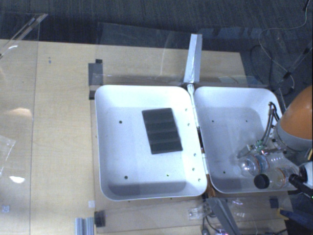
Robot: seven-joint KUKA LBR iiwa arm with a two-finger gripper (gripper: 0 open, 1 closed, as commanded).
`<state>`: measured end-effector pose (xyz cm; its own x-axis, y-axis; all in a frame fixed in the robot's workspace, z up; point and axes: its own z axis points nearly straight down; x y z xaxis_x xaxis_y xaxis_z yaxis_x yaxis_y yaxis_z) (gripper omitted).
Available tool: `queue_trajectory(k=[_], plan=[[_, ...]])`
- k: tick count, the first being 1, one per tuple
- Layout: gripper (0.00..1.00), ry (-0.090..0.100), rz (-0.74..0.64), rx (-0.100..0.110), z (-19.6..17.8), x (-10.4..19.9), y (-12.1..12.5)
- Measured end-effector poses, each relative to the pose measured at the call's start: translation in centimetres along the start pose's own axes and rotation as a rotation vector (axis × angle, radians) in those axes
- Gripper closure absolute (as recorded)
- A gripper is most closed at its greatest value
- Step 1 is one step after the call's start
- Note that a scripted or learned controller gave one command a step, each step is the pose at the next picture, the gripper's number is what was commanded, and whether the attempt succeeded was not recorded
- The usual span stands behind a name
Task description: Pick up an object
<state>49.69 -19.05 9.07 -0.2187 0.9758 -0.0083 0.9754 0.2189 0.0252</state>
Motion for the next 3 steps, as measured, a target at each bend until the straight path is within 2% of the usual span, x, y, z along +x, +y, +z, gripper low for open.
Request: queue_trajectory(k=[1,2,3], plan=[[0.0,-0.003,-0.109,0.006,0.0,2.4,0.2],[1.0,-0.002,-0.112,-0.001,-1.2,2.6,0.6],[0.0,-0.001,-0.113,-0.001,-1.2,2.6,0.6]])
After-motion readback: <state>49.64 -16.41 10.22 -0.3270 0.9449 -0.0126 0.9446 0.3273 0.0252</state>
